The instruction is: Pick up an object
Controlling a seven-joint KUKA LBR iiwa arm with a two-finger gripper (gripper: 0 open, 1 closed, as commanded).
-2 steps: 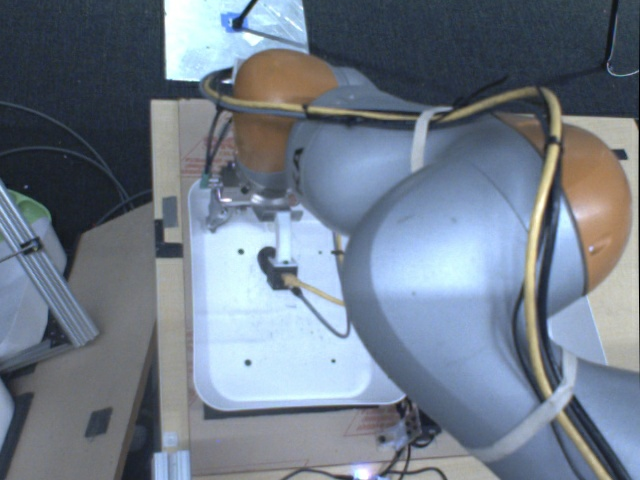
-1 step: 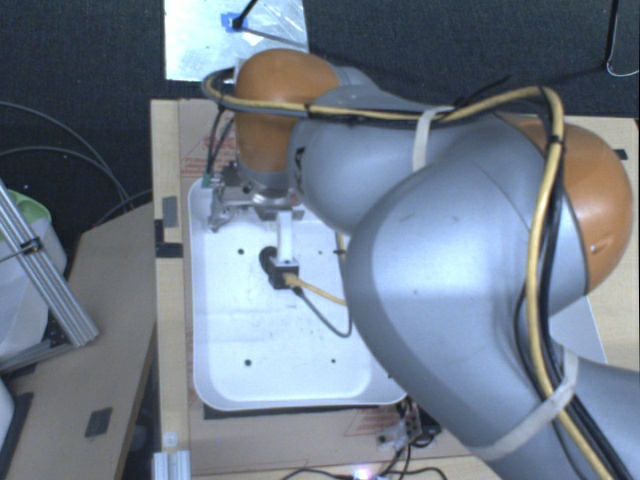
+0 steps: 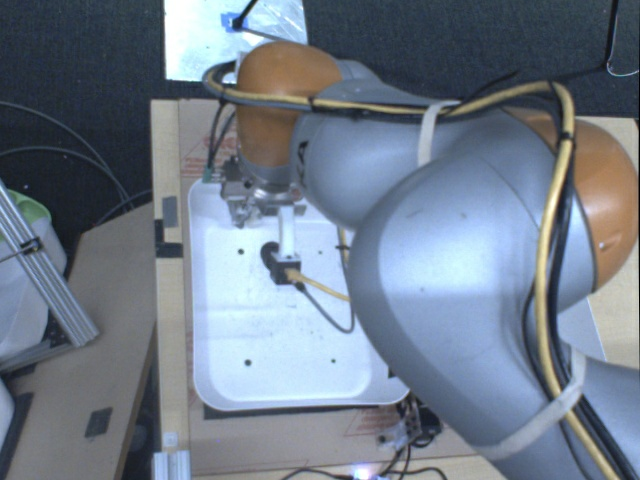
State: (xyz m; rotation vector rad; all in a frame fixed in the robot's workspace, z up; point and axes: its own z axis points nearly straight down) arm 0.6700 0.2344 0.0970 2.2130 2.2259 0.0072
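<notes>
My gripper [image 3: 265, 211] hangs below the orange wrist band [image 3: 272, 98], over the far end of the left white bin [image 3: 215, 368]. It sits low, close to the bin's back wall. The bin floor that shows is white with a few small dark specks. The bulky grey arm [image 3: 450, 268] crosses the view from the right and hides the right bin and the left bin's right edge. Nothing shows in the gripper's grasp from this angle.
A shiny sheet [image 3: 232, 23] lies on the dark floor beyond the bench. An aluminium frame [image 3: 45, 288] and a wooden side board [image 3: 110, 328] stand to the left of the bin. Cables trail at the bench's front edge [image 3: 400, 438].
</notes>
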